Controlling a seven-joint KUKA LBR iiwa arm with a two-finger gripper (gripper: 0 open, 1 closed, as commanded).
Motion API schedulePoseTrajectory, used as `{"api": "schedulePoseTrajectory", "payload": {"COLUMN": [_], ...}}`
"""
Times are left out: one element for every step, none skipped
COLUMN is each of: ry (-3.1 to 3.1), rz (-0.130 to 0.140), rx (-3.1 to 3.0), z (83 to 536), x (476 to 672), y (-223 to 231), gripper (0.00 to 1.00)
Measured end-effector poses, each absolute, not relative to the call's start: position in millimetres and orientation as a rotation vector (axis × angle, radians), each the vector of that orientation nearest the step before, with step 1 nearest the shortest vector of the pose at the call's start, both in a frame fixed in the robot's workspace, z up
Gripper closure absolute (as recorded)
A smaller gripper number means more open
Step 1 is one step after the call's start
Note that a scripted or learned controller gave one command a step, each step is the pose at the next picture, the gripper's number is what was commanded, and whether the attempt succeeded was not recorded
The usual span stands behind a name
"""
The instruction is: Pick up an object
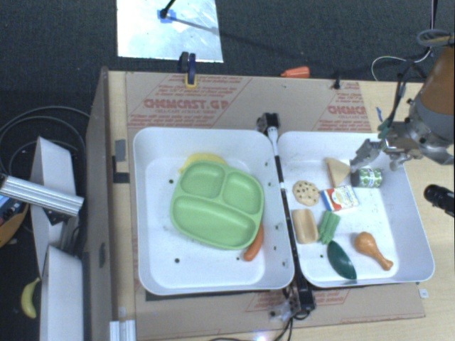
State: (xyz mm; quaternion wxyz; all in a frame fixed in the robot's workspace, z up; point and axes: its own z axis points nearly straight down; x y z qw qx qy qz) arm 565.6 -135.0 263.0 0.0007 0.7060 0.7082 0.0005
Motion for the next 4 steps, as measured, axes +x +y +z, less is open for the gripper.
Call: {"api": "schedulePoseTrajectory", "payload": {"ry": [2.224,2.224,2.216,2.222], "rz": [-0.005,-0.004,0.0,0.006], "rx": [2.224,2.225,2.227,2.218], "z": [183,138,82,95], "x": [562.0,516.9,485.1,488.4], "y": [-153,-150,-188,-185], "gripper": [0.0,0.0,0.0,1.0]}}
